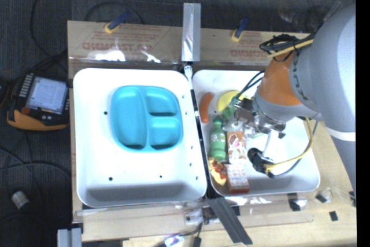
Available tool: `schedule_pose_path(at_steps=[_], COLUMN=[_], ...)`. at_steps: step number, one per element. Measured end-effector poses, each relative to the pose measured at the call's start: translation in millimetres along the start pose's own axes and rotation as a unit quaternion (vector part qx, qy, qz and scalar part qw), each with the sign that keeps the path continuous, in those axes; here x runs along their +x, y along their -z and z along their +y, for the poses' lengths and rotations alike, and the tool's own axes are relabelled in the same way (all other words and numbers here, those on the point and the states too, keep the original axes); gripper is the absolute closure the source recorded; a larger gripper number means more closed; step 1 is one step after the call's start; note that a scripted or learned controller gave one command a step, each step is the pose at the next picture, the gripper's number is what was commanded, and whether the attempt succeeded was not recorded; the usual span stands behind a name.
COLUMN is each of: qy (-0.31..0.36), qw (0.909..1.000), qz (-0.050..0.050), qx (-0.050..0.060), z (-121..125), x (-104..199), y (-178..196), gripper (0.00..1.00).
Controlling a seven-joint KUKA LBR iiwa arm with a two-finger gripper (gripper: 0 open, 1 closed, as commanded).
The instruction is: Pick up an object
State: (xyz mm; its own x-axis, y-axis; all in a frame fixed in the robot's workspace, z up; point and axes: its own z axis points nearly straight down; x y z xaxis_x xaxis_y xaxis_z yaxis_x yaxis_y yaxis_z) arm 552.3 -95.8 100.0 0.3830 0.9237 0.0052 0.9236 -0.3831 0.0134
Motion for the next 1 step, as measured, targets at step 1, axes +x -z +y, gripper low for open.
schedule_pose_path(at_steps=[1], qy=[-0.066], qw=[0.9978], qz=[-0.006], qx=[0.008], z=[22.9], x=[28.0], y=[82.1], gripper=[1.0])
